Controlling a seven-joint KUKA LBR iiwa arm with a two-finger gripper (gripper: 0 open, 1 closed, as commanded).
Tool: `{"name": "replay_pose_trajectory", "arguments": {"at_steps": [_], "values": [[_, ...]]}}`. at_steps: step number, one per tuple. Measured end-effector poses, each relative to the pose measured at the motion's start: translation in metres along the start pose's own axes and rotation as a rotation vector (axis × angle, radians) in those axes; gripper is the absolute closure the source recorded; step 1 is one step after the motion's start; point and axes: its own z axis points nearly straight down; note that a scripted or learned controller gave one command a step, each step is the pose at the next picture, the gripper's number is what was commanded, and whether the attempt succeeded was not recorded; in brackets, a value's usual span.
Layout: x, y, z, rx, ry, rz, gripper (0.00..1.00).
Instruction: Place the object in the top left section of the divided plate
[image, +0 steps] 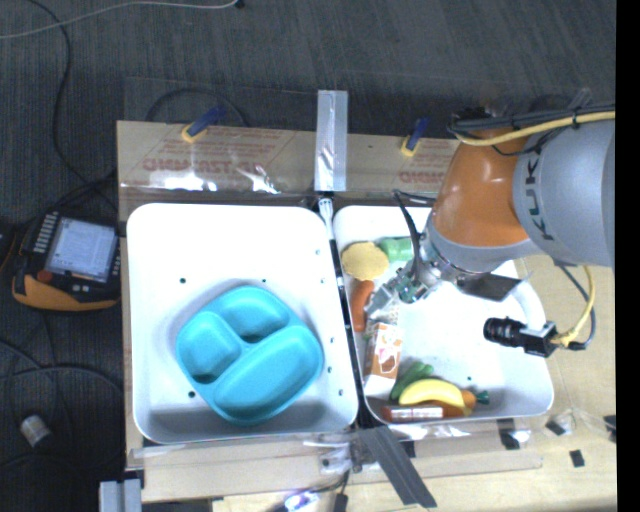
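Observation:
A blue divided plate (250, 350) with three sections lies in the left bin (160, 250), turned at an angle, with nothing on it. My gripper (384, 303) is low in the right bin (520, 400), near its left wall. It hangs just over an orange carrot-like piece (361, 300) and the top of an orange-and-white packet (386, 350). A yellow round item (365, 260) and a green item (395, 247) lie just behind the gripper. The wrist hides what lies directly under it.
A banana (432, 393), a green piece (411, 374) and a small carrot (470, 400) sit at the right bin's front. A black cable fitting (518, 333) hangs off the arm over that bin. The wall between the bins (340, 300) stands left of the gripper.

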Motion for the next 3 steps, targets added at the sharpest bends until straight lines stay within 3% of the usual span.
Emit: {"name": "replay_pose_trajectory", "arguments": {"at_steps": [1, 2, 3], "values": [[-0.022, 0.059, -0.037, 0.000, -0.003, 0.172, 1.00], [0.033, 0.023, 0.000, 0.001, -0.001, 0.064, 1.00], [0.001, 0.070, 0.000, 0.001, -0.002, 0.168, 1.00]]}}
